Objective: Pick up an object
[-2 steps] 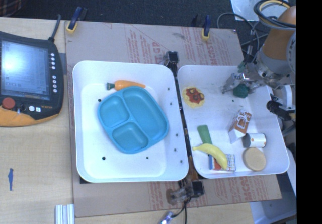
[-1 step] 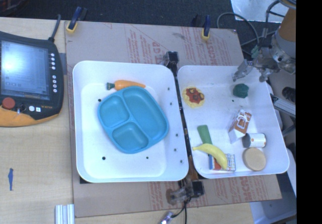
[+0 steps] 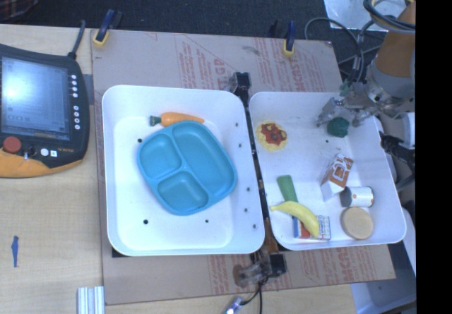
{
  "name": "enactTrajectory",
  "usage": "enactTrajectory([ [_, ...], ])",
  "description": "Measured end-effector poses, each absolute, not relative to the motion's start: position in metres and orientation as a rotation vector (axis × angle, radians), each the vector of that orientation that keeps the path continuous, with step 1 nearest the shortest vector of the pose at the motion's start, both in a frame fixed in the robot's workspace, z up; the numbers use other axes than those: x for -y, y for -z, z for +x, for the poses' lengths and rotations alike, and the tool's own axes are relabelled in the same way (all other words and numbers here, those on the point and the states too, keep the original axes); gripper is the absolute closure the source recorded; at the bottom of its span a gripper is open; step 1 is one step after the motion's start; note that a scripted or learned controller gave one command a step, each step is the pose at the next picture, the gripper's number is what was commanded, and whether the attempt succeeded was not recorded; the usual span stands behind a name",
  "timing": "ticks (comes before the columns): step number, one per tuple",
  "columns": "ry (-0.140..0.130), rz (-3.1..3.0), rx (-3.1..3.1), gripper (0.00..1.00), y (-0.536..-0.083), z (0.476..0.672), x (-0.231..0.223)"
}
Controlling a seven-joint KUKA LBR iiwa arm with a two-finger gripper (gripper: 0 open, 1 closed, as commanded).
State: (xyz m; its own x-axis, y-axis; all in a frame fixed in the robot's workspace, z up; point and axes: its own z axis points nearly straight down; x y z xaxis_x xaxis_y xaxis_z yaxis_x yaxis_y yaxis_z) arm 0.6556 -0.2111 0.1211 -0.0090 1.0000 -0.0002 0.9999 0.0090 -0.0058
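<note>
Near edge of the right bin [image 3: 395, 235]: we see a round tan disc [image 3: 357, 223] in the near right corner, a banana [image 3: 299, 214] lying slantwise just left of it, with a small striped packet [image 3: 321, 227] touching the banana's near end. A green stick [image 3: 287, 188] lies just beyond the banana. A white cylinder with a dark end [image 3: 357, 197] sits just beyond the disc, and a torn red-and-white wrapper [image 3: 337, 172] lies beside it, towards the bin's middle.

Left bin [image 3: 116, 164]: a blue divided plate [image 3: 186, 166] fills the middle, tilted askew; an orange carrot [image 3: 180, 119] lies along the plate's far edge.

Far part of the right bin: a small round pizza toy [image 3: 272, 135] sits near the far left corner. By the far right corner the gripper [image 3: 342, 116] hangs low over a dark green block [image 3: 338, 126], which rests on the bin floor right at the fingertips. We cannot tell whether the jaws are spread or pressed together, nor whether they pinch the block.
</note>
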Motion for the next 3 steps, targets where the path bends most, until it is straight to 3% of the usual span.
enactTrajectory([
  [1,-0.006,-2.208,2.229,0.00,-0.092,0.656,0.211],
  [2,-0.007,-2.205,2.232,1.00,-0.103,0.656,0.211],
  [3,-0.005,-2.213,2.226,1.00,-0.112,0.654,0.156],
])
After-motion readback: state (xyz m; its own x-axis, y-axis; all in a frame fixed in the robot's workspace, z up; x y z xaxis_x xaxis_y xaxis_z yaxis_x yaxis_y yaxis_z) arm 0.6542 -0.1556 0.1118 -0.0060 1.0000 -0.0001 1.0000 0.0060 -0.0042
